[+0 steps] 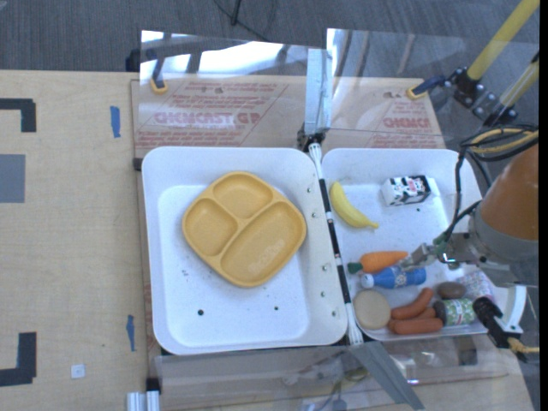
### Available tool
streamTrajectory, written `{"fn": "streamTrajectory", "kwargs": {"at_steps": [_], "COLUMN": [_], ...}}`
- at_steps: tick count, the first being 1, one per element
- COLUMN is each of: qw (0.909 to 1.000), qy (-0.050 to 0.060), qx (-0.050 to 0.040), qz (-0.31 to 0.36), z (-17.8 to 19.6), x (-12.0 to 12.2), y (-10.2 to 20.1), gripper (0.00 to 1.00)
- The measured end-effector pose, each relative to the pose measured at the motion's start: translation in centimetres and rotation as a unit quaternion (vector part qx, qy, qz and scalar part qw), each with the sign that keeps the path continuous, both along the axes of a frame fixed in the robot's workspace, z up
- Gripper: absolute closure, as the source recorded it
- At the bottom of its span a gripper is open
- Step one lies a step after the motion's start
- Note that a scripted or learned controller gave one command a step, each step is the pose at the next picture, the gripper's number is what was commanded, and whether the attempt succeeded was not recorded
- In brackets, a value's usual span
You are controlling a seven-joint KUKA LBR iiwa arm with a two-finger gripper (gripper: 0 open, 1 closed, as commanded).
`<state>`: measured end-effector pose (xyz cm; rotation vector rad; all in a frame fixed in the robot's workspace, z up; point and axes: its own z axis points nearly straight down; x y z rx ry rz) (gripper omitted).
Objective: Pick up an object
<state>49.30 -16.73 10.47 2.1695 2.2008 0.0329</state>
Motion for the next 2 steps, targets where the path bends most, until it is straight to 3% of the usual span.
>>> {"fn": "streamTrajectory", "kwargs": {"at_steps": [2], "qw": [0.9984], "qy": [0.046], "qx": [0.0131], "qz": [0.031], "z": [-1.5], "x": [16.7], "y": [-4.3], "gripper": [0.0]}}
